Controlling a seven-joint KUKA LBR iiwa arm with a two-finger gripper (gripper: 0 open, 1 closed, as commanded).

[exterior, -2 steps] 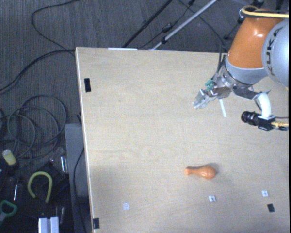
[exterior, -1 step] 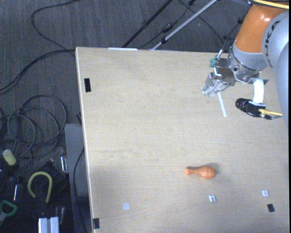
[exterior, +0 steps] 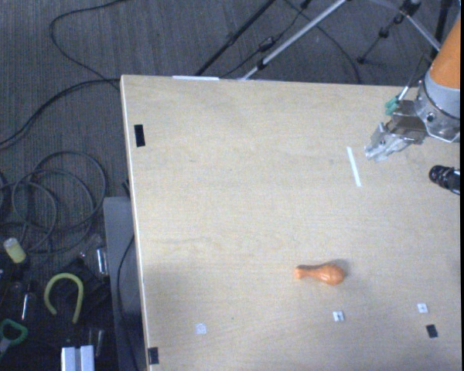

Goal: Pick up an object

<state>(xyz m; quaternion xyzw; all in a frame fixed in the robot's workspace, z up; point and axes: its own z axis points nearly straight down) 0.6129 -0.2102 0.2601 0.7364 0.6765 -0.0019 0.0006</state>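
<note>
Arm (exterior: 447, 68) — cropped at right edge

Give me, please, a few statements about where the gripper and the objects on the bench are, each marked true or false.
1. The orange pear-shaped object lies on the bench top toward the lower edge of the camera view. True.
2. The gripper is directly above the orange object. False: it hangs near the upper right of the bench, well apart from it.
3. A thin white stick lies on the bench just left of the gripper. True.
4. The orange object is lifted off the surface. False: it rests on the bench with nothing touching it.
5. The black tape mark is near the bench's right edge. False: it is near the left edge.
</note>
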